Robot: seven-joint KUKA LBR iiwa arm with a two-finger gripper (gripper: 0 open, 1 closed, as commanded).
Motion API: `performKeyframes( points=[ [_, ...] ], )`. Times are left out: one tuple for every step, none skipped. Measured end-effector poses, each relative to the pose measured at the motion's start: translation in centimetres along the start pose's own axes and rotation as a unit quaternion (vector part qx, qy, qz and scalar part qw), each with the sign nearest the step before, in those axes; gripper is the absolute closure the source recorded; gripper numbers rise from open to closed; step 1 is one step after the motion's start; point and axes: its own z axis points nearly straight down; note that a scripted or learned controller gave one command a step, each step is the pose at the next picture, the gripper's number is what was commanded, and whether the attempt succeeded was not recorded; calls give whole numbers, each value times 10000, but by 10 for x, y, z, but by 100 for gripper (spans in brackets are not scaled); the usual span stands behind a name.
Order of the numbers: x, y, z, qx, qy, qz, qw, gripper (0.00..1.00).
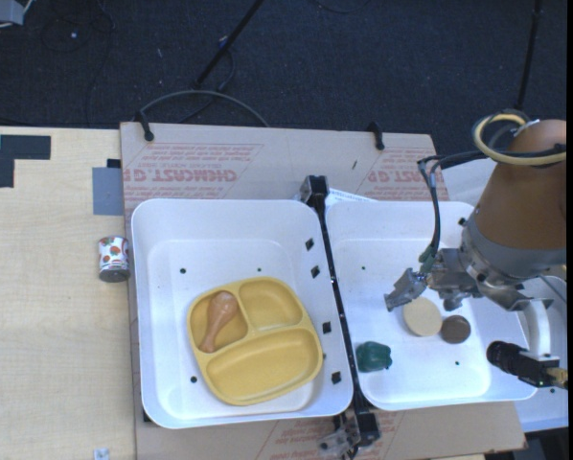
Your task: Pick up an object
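I have the claw (408, 290) down inside the right white bin (392, 228), hanging just over a pale cream round disc (424, 317); from this slant I cannot tell how it is set, and nothing visibly sits in it. Touching the disc's right side lies a brown round disc (455, 330), and a small dark green lump (373, 356) sits near the bin's front left corner. The cream disc looks light, stiff and flat, probably slick, so I judge pinching across its edges is best. On the cardboard sheet (200, 166) under the bins, red print appears mirrored, too blurred for me to read confidently.
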Motion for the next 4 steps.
performKeyframes(
  points=[
    [0, 2, -5, -51, -6, -6, 10000, 0],
    [6, -2, 41, -28, -3, -7, 10000, 0],
    [-1, -3, 102, -24, -3, 0, 10000, 0],
    [-2, -2, 148, -73, -17, 6, 10000, 0]
  ],
)
